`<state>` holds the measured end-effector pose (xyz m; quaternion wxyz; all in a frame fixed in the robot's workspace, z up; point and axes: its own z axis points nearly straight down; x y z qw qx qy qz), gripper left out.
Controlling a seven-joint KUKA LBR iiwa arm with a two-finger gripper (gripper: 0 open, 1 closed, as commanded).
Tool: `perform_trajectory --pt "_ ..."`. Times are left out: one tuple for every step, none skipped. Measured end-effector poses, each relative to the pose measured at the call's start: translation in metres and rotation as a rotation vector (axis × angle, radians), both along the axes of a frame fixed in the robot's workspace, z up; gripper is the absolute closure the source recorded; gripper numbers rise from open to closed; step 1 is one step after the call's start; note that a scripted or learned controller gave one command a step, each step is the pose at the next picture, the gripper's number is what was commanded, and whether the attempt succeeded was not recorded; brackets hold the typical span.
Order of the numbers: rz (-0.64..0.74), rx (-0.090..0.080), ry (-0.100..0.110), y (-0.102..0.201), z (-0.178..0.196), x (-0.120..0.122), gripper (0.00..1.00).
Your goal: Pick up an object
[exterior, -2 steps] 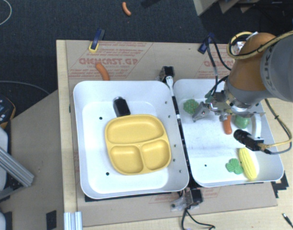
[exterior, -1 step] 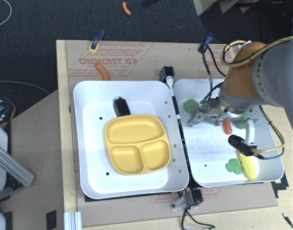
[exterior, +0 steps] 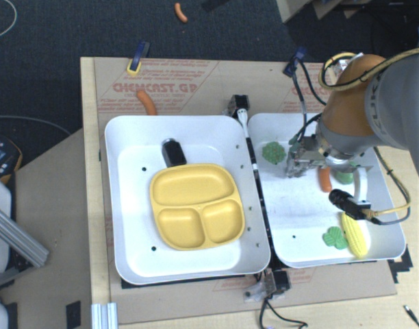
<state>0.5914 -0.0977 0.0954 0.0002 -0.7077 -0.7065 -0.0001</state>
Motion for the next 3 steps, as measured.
perform_trajectory --pt "0.003 -0.002 -0.007 0.004 0.063 -0.001 1.00" --pt "0.003 -0.002 -0.008 0.009 0.109 0.005 1.00" --pt "0.003 -0.002 -0.006 0.009 0.131 0.006 1.00"
